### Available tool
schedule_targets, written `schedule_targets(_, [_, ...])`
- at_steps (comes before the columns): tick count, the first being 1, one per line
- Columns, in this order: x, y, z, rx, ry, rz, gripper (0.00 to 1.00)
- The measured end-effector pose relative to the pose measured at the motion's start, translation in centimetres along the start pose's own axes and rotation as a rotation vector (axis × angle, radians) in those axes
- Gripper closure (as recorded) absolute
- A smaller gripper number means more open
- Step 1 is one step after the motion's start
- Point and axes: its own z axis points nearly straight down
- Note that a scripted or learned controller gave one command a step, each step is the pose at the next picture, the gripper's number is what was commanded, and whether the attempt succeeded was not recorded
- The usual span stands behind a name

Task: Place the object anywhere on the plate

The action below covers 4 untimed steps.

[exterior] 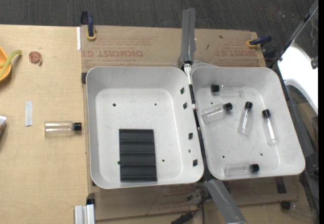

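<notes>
Nearest, one capped vial (242, 169) lies by the right bin's (292, 159) front wall. The dark ribbed plate (137, 155) sits bare in the left bin (96, 116). Farther back, four more vials (246, 116) lie scattered in the right bin. Whether the tool is released or clenched cannot be told.

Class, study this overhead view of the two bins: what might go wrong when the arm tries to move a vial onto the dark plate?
1. The clear vials in the right bin lie on their sides, so one may roll away when touched.
2. Two vials lie close together, so a grasp may nudge the neighbour.
3. The ribbed dark plate sits low in the left bin; a released vial could roll off.
</notes>
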Motion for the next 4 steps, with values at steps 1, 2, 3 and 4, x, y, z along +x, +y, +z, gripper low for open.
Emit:
schedule_targets(1, [0.8, 8.2, -0.1, 0.001, -0.001, 0.239, 0.0])
schedule_targets(2, [6.8, 11.8, 1.9, 0.002, -0.001, 0.858, 0.0])
schedule_targets(3, [0.7, 9.9, -0.1, 0.003, 0.0, 0.957, 0.0])
schedule_targets(4, [4.0, 10.9, -0.1, 0.003, -0.001, 1.141, 0.0])
